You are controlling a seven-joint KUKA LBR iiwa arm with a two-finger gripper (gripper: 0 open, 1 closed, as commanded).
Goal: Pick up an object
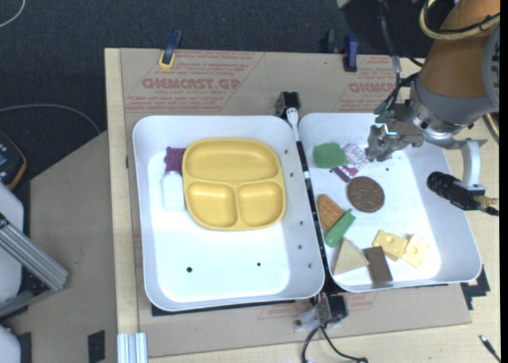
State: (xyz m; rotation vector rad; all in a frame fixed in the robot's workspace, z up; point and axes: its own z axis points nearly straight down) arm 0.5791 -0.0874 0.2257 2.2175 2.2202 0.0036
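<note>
Brown block (379,265) lies nearest, right bin (452,234) 6 o'clock. Gripper (382,145) hovers at 11 o'clock over pink-white wrapper (352,159); finger state: cannot tell. Wrapper judged light, crinkly, slippery; pinch across bunched middle.

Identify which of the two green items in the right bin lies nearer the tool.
The flat green piece at the bin's upper left, left of the tool. The other, a green stick, lies lower beside the orange piece.

Glossy yellow plastic tray (233,182); smooth white bins (151,218); matt cardboard (127,99)
</note>
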